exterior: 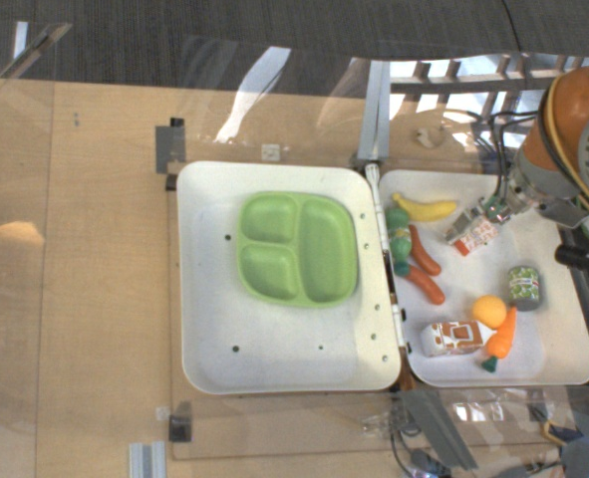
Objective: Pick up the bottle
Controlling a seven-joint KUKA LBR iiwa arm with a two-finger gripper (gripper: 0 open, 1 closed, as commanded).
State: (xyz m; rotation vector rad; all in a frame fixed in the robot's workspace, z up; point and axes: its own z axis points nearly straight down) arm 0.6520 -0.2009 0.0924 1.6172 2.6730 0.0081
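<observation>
A: What is counted?
B: Two white bins (274, 366); one green plate (299, 247); one bottle (451, 338), lying in the right bin's near part.
A: The arm?
B: The gripper (493, 210) is hung over a carton (473, 233); its grip cannot be told.

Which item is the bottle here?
Look in the right bin, near its front edge. The bottle lies on its side there, left of the orange and carrot. It alone is white with an orange-brown label.
</observation>
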